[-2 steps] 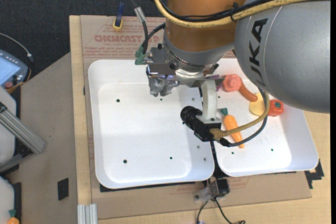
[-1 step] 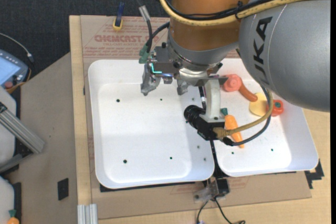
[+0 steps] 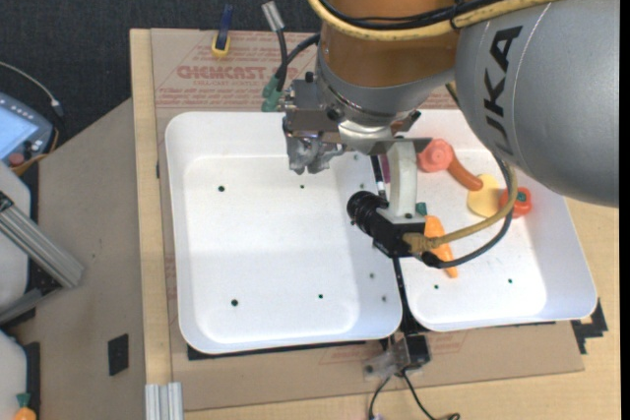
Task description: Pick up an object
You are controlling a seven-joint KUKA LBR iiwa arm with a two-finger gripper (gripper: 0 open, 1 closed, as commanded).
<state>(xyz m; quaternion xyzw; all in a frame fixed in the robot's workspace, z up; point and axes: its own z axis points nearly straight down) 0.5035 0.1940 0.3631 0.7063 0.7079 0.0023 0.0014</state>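
Observation:
My gripper (image 3: 307, 158) hangs over the far right corner of the left bin (image 3: 266, 310), with nothing seen under it. The objects lie in the right bin (image 3: 512, 305). A pink piece (image 3: 434, 155) is near its far edge, and a curved orange piece (image 3: 466, 177) lies beside it. Further right are a pale yellow piece (image 3: 483, 202) and a red-orange piece (image 3: 520, 202). A small orange bit (image 3: 448, 261) lies nearer the front. The arm's wrist hides part of the right bin's far left corner.
A thin dark pen-like thing (image 3: 379, 174) and a small teal bit (image 3: 421, 209) lie by the divide between the bins. Cardboard (image 3: 197, 64) lies under both bins, with a yellow and blue clip (image 3: 222, 34) at its far edge.

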